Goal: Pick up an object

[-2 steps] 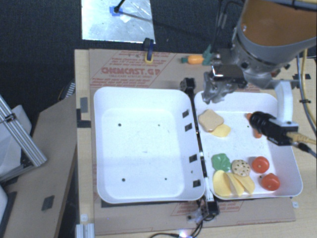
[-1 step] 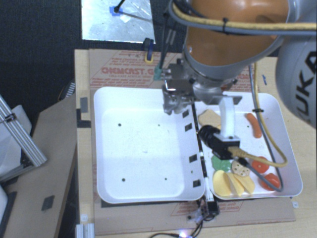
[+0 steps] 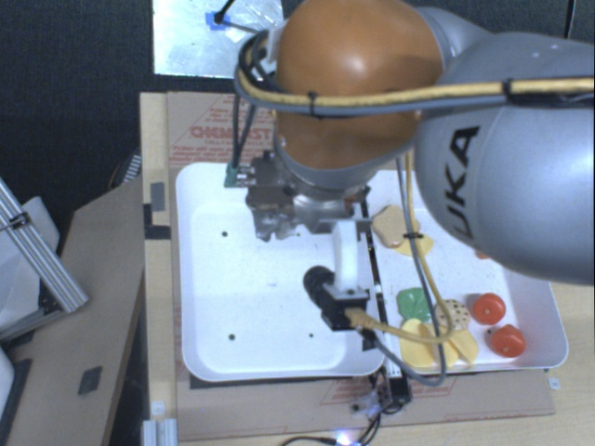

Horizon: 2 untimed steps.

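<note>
Two white bins sit side by side, the left bin (image 3: pixel 214 277) and the right bin (image 3: pixel 541 316). All the loose things lie in the right bin: two red balls (image 3: pixel 487 307), one green piece (image 3: pixel 414 302), one yellow piece (image 3: pixel 460 347), one speckled piece (image 3: pixel 453 314) and one tan piece (image 3: pixel 390 223). The red balls are round and glossy and sit close together near the front right corner. The yellow, green and speckled pieces bunch just left of them, and the tan piece lies apart, further back. The gripper (image 3: pixel 270 219) hangs over the back of the left bin, under the wrist. How far its jaws are open, and whether they hold or touch anything, cannot be told.
</note>
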Each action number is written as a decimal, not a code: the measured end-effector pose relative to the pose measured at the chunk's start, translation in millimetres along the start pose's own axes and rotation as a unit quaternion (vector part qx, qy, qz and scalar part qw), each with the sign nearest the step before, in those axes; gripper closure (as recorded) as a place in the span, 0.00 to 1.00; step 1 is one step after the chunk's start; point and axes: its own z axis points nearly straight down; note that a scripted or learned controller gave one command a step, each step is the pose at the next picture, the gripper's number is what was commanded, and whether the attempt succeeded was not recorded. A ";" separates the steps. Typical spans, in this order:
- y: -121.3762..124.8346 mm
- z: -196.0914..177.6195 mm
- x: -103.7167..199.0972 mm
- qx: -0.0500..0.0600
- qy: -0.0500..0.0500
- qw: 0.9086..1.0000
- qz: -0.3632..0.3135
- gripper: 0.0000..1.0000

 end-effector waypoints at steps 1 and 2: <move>0.0 7.8 -0.7 0.001 0.000 1.000 0.002 1.00; 0.6 -125.9 -7.5 -0.007 0.003 1.000 0.000 1.00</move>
